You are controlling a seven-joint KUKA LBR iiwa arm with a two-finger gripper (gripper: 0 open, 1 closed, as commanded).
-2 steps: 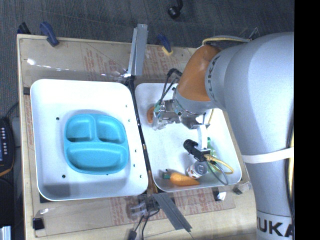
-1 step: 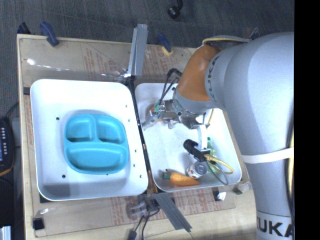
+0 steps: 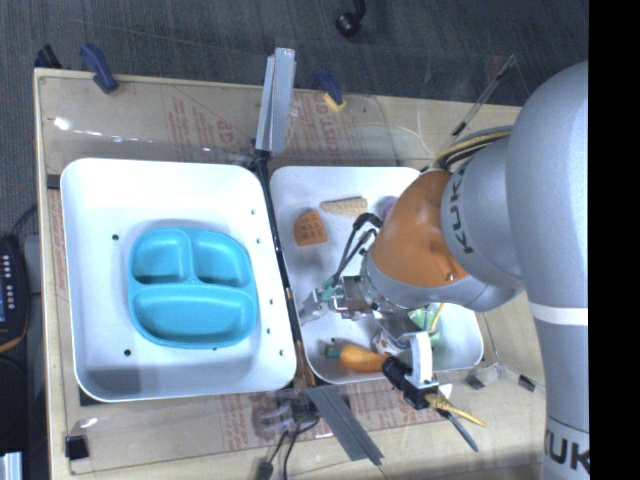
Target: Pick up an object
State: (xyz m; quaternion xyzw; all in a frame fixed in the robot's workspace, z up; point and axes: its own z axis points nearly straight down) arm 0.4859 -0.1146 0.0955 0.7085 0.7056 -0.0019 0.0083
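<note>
My gripper (image 3: 322, 304) hangs low over the left part of the right bin (image 3: 290, 183), close to the wall between the two bins. Just below it, near the bin's front wall, lies an orange carrot with a green tip (image 3: 354, 357). A brown waffle-like piece (image 3: 310, 228) rests farther back, and a tan flat piece (image 3: 343, 206) lies behind that. Something green (image 3: 431, 318) peeks out from under the wrist at the right. The arm hides the rest of the bin's right side.
The left bin (image 3: 90, 193) holds a blue divided plate (image 3: 190, 288) in its middle. A metal bar (image 3: 275, 98) stands at the back between the bins. Blue clamps (image 3: 98, 68) grip the bench's far edge.
</note>
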